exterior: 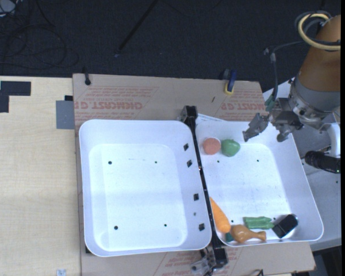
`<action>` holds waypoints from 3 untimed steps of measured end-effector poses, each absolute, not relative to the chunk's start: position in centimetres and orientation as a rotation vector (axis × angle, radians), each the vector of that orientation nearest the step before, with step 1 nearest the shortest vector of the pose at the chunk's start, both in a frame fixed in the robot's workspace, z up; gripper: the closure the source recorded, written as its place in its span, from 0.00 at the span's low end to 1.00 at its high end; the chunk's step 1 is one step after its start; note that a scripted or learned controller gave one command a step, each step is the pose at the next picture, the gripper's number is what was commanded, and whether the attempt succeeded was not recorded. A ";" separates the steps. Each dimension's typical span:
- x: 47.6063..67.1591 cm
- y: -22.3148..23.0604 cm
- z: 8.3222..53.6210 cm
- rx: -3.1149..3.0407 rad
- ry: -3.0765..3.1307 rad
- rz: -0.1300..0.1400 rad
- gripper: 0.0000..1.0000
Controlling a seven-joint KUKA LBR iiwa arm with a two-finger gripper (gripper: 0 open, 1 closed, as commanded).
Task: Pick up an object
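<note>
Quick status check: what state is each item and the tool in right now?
Tool: open, holding nothing, above the right bin's far edge.
Pink ball: resting in the right bin, touching the green ball.
Green ball: resting beside it.
Carrot: lying against the near-left wall.
Green stick: lying flat.
Black block: resting in the near corner.

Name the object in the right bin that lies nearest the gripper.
The green ball, at the bin's far end beside the pink ball. It lies closer to the gripper than the pink one.

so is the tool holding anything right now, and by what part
Nothing is held. The tool hangs open above the right bin's far edge, with nothing between its fingers.
</note>
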State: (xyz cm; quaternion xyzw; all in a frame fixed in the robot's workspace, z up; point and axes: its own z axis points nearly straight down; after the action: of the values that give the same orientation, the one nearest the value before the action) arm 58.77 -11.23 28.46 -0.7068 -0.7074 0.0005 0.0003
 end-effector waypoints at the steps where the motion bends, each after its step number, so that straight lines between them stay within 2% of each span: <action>1: 60.1 -8.3 40.3 -2.224 -2.232 -0.012 0.00; 2: 59.1 -1.2 54.6 -2.219 -2.236 -0.017 0.00; 3: 59.2 -1.4 54.7 -2.214 -2.225 0.008 1.00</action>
State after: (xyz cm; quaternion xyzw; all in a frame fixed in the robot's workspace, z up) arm 59.16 -1.42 54.71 -0.7052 -0.7090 0.0026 0.0014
